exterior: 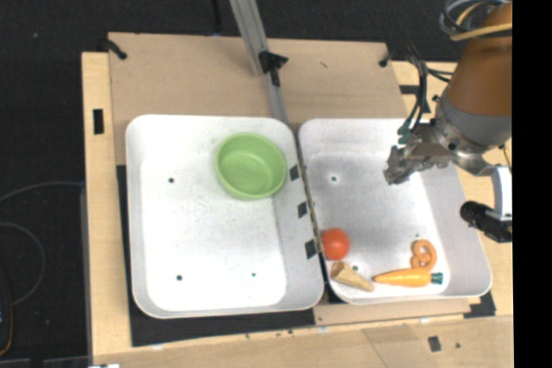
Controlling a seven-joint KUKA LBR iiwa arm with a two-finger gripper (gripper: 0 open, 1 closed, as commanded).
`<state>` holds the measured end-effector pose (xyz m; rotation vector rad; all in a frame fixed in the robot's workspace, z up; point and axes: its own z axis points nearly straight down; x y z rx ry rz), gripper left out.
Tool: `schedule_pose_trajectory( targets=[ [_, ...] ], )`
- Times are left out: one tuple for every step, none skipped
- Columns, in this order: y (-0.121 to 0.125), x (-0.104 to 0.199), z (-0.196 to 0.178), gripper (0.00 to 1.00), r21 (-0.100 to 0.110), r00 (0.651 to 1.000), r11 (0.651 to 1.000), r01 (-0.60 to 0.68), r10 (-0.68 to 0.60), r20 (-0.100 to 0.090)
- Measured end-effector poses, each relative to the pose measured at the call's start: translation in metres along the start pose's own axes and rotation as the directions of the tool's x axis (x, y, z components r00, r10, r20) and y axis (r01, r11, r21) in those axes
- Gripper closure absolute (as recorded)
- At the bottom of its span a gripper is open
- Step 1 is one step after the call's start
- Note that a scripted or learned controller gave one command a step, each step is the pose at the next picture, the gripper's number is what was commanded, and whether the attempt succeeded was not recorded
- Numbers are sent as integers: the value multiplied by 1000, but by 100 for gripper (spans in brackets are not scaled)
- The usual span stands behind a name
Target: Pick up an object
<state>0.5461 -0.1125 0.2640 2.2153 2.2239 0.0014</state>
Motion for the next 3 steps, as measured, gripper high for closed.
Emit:
schedule_pose_trajectory(
  targets=[
    [22, 55, 12, 100, 0, 1000, 1000, 3, -3, -1],
    [41, 101, 25, 100, 1, 1000, 1000, 2, -2, -1],
    [50, 151, 15, 100, 0, 1000, 1000, 4, -4, -3]
  ],
)
